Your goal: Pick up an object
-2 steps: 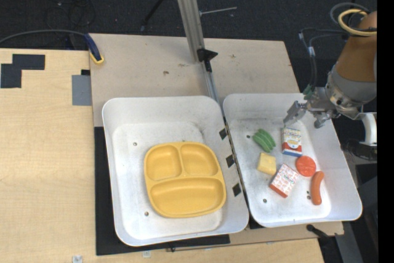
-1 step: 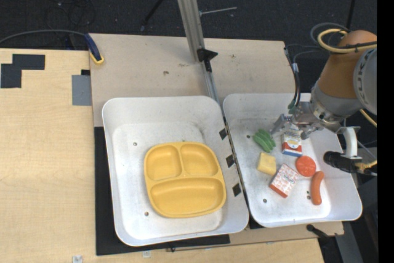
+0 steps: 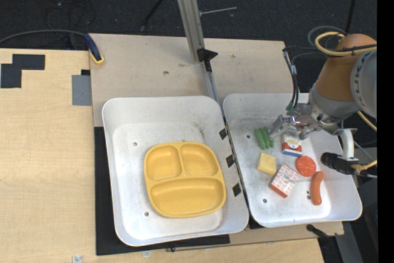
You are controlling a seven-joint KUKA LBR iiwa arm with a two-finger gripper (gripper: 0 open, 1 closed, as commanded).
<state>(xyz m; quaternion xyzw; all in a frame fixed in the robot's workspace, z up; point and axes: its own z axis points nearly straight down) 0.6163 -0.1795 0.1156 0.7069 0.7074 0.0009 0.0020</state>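
My gripper [image 3: 295, 126] sits low over the right bin [image 3: 345, 209], at the upper edge of the cluster of small items, arm [image 3: 341, 80] reaching in from the right. I cannot tell how the gripper is set from this angle; the metal parts blur together, so I record that as unknown. Nothing is visibly held. Contents of the right bin: a green piece [image 3: 263, 137] just left of the gripper, a small red-and-white carton [image 3: 291, 146] directly below it and possibly touching it, a yellow block [image 3: 266, 164], a red-and-white box [image 3: 284, 180], a red round item [image 3: 305, 165], and a sausage [image 3: 316, 187] lying toward the right. All of them rest on the bin floor. The left bin [image 3: 123, 126] carries a yellow divided tray [image 3: 184, 179], well apart from the gripper. Judgement on progress: approach appears done, grasp not yet confirmed, lift not begun. The carton or the green piece look the likeliest targets, being nearest. What is left: close on one item, raise it clear of the bin, and check it comes up between the pads.
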